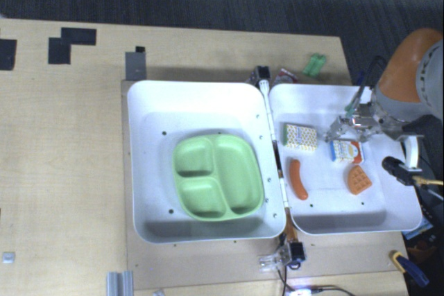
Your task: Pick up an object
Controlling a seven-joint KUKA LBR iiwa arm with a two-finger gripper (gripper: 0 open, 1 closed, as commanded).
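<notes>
Tool [345, 129] poised directly above blue-and-white packet [345, 150] in right bin [395, 218], apparently lining up a grasp; grip state: cannot tell; sausage [298, 179] lower-left of packet.

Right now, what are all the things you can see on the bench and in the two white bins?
left bin: 1, white, left half of the bench
divided plate: 1, light green with three sections, lying in the left bin
right bin: 1, white, beside the left bin
dotted block: 1, white with small coloured dots, upper left of the right bin
sausage: 1, orange-red, in the right bin near its left wall
small packet: 1, white, blue and red, middle of the right bin
waffle piece: 1, orange, below the packet
green item: 1, on the bench behind the right bin
arm: 1, grey with orange band, from the right
end effector: 1, above the small packet
</notes>
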